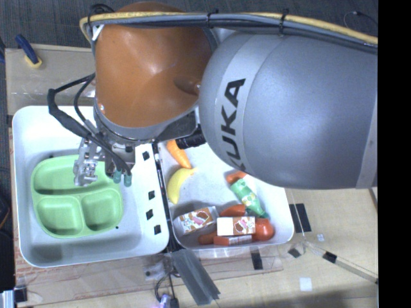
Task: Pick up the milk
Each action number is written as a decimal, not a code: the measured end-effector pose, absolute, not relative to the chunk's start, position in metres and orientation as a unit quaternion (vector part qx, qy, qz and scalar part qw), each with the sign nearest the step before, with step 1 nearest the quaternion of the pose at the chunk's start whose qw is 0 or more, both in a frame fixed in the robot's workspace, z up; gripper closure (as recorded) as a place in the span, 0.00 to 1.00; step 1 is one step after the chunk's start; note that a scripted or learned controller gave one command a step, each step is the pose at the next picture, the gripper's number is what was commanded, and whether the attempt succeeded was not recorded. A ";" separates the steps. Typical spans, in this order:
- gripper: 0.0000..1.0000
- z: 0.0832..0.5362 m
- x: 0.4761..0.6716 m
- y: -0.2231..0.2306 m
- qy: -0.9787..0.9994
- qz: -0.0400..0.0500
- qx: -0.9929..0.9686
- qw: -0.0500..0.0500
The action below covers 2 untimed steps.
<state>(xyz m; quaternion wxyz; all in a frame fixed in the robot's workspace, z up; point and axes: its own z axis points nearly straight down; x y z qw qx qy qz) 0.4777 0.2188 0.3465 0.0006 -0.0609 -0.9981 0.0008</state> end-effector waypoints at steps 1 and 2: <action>1.00 0.261 0.505 0.202 -0.996 0.002 -0.084 0.003; 1.00 0.232 0.481 0.211 -0.994 0.002 -0.108 0.003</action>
